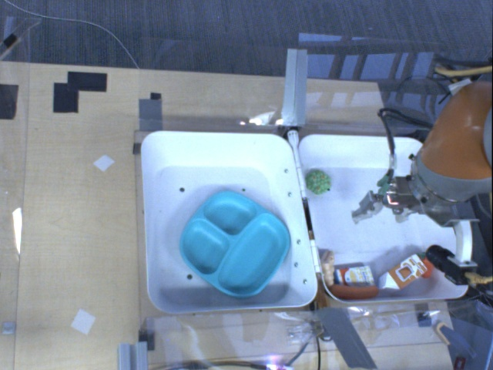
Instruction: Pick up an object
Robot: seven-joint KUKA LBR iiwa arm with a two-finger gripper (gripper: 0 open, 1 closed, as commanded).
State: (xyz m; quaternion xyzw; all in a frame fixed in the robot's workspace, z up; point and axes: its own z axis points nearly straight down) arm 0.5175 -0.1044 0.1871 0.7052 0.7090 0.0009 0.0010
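The gripper (370, 204) hangs above the right bin (350, 164), fingers slightly apart and holding nothing; a green ball (317, 181) lies just left of it.

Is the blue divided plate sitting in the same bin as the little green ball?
No, the blue three-compartment plastic plate lies in the left white bin, while the small green ball lies in the right white bin.

A broad orange band (461, 129) is wrapping the arm above the fingers, giving way to a grey collar (454, 185) nearer them. A black cable (387, 133) is looping along the arm behind the fingers. The gripper (365, 208) is showing pale grey metal, with small green and red lights glowing just behind the fingers.
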